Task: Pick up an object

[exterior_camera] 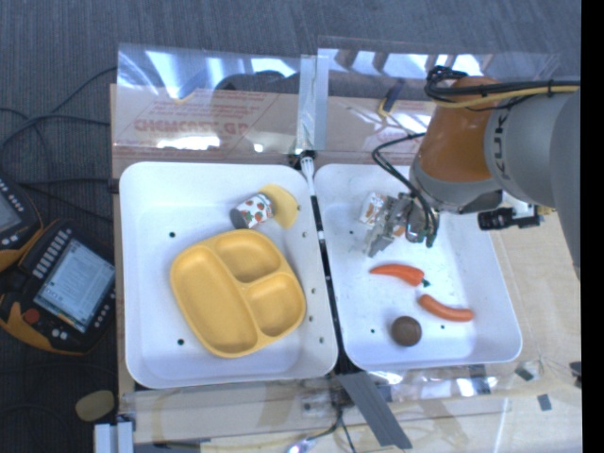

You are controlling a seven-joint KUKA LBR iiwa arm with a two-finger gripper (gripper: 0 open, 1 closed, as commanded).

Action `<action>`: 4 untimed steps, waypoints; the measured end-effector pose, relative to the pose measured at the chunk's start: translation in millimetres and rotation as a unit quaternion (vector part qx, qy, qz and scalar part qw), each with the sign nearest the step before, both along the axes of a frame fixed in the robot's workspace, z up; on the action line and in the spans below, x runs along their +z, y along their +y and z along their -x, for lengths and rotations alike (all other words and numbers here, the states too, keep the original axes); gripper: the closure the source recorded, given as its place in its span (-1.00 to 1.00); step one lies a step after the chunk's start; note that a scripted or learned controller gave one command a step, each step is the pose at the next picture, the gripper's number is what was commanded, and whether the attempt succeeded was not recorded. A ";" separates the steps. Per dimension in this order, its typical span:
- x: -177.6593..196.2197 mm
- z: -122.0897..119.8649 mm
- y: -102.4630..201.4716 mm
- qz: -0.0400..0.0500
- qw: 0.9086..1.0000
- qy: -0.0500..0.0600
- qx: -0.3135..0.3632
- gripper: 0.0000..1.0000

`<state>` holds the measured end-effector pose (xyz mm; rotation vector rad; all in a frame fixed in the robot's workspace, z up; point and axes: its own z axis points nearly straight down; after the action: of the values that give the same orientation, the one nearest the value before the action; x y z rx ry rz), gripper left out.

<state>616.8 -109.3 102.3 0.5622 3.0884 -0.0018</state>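
In the right bin (491, 281) lie a red chili pepper (397, 273), an orange carrot-like piece (445, 309) and a small brown ball (406, 330). My gripper (384, 230) hangs low over the upper left part of that bin, just above and to the left of the red pepper. The grey arm with its orange band (453, 154) reaches in from the right. I see nothing held in the gripper. The left bin (151, 206) holds a yellow divided plate (238, 292), a small patterned can (250, 212) and a yellow piece (280, 203) beside it.
A raised divider (319, 253) separates the two bins. Clear plastic walls (217, 74) stand behind them. A handheld control pendant (57, 281) with cables lies on the floor at the left. A clamp bracket (373, 409) sits at the bench's front edge.
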 end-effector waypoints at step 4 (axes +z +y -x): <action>80.9 80.1 119.1 -0.001 0.992 0.001 -0.128 1.00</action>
<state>536.8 9.7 183.2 0.9534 2.9942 -0.0009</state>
